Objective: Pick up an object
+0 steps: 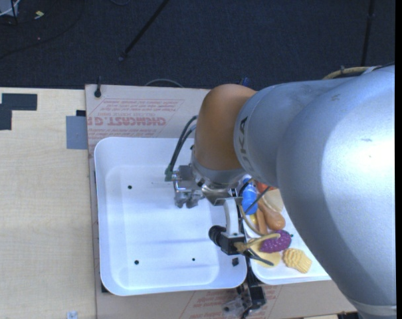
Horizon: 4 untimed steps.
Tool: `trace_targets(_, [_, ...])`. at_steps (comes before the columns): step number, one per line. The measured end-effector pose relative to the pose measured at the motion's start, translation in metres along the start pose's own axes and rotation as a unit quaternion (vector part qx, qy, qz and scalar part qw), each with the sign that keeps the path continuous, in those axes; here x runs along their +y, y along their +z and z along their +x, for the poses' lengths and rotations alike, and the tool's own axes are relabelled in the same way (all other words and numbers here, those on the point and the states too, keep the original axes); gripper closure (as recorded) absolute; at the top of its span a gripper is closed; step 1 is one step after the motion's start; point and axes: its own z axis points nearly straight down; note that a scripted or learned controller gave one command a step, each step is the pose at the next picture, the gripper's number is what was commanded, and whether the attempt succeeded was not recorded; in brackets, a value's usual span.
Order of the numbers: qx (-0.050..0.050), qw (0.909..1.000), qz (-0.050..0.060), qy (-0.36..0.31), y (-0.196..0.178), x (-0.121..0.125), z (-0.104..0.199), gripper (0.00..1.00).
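Overhead view of both bins. My gripper (185,198) hangs over the bare floor of the left bin (147,248), near its right wall; whether it is open or closed cannot be told from this angle, and nothing is seen held in it. The objects for picking lie together in the right bin (290,277), partly hidden by my arm: a purple grape cluster (278,242), a yellow corn piece (296,260) just beside it, an orange sausage-shaped piece (272,212) and a blue item (249,197). Both bins rest on a printed cardboard sheet (141,115).
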Motion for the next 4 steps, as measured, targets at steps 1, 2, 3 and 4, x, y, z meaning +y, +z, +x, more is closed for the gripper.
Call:
trace_targets(1, [-0.001, 1.0000, 0.001, 0.003, 0.017, -0.087, 0.031, 1.00])
trace_targets(2, [0.001, 1.0000, -0.009, 0.003, -0.127, -0.090, 0.059, 1.00])
trace_targets(3, [0.000, 1.0000, -0.009, 0.002, -0.196, -0.054, 0.124, 1.00])
trace_targets(4, [-0.003, 0.9999, -0.008, 0.006, -0.205, 0.063, 0.112, 1.00])
